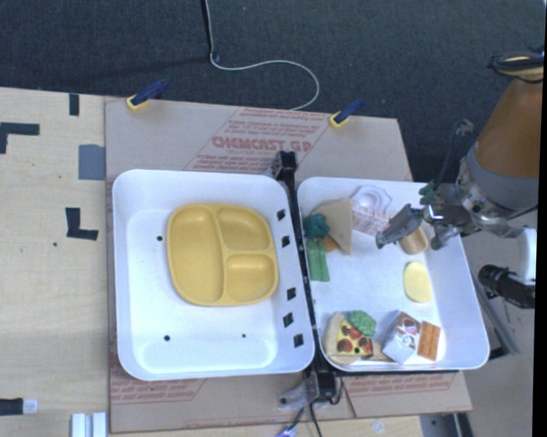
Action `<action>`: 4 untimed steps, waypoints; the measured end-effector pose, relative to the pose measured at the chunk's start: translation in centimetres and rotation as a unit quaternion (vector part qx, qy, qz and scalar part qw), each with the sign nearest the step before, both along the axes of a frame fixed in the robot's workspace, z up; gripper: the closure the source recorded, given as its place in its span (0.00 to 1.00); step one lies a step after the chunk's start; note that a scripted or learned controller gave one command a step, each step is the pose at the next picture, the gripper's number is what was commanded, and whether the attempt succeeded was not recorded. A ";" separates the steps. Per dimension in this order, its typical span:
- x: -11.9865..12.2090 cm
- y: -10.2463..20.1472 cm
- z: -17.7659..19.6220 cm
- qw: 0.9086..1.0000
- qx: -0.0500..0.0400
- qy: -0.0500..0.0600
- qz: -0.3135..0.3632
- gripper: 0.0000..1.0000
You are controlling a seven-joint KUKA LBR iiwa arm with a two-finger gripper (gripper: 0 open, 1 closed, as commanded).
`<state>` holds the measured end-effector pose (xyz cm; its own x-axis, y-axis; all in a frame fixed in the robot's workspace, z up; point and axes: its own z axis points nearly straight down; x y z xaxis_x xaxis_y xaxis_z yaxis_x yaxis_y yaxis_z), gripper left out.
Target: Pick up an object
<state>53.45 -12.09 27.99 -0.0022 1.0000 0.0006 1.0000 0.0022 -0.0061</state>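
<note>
My gripper (416,229) hangs over the right bin (472,305) near its far right side. A small tan block (416,241) sits between its two dark fingers (394,232), and they are shut on it. Other items in the right bin: a yellow oval piece (418,283) just below the gripper, a clear plastic cup (372,208) and a tan wedge (339,226) to its left, a teal toy (316,226) and a green stick (319,261) by the divider.
At the right bin's near edge lie a pizza slice (345,339), a green broccoli piece (361,321), a small white carton (400,338) and an orange slab (429,341). A yellow compartment plate (223,254) lies in the left bin (135,325).
</note>
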 end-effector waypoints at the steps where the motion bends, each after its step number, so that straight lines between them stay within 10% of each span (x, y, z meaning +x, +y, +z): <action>1: 4.7 1.3 -10.7 1.000 0.000 0.002 0.001 0.00; 2: 8.9 2.0 -19.8 1.000 0.000 -0.001 0.000 0.00; 3: 12.9 1.1 -20.0 1.000 0.002 0.016 0.004 0.00; 4: 12.7 1.1 -19.4 1.000 0.003 0.020 0.003 1.00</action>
<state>66.14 -10.99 8.61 -0.0075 1.0000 0.0058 0.9989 0.0077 -0.0455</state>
